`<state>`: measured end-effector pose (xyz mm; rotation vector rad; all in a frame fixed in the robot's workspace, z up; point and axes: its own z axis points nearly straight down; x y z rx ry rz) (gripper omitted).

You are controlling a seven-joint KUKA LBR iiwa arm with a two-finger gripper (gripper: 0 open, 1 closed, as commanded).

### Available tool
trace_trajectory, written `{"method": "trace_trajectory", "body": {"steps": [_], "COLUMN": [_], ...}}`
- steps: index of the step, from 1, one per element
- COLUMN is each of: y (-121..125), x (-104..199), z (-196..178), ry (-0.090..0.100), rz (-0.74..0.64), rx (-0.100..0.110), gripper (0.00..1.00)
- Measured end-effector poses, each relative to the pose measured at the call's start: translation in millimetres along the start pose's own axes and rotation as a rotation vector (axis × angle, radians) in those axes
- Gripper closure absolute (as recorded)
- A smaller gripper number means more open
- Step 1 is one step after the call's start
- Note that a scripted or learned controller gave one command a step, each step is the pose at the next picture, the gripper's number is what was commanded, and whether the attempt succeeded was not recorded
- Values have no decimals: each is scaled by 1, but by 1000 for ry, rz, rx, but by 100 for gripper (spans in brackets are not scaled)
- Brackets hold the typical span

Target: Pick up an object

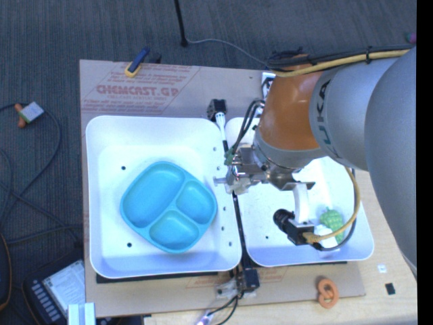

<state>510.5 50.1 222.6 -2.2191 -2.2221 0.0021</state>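
Robot arm (318,124) over the right bin (270,246), jaws' state impossible to tell, green object (331,218) beside them, blue divided plate (169,206) well left

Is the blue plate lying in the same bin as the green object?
No, the blue plate lies in the left bin, while the green object is in the right bin.

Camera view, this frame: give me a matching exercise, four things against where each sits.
Things:
1. blue three-compartment plastic plate
2. small green knobbly object
3. orange ring-shaped item
4. blue and yellow marker-like tool

Places:
A. on the board's far edge, beyond the left bin
B. inside the left bin
C. on the board in front of the right bin
D. inside the right bin

Pairs: 1-B, 2-D, 3-C, 4-A
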Motion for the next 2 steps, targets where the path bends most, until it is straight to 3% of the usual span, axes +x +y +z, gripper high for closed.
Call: {"method": "trace_trajectory", "body": {"steps": [1, 2], "y": [-27, 22], "x": [-97, -27], "z": [-20, -2], "ry": [-2, 0], "rz": [3, 0], "rx": [-1, -1], "gripper": [100, 100]}}
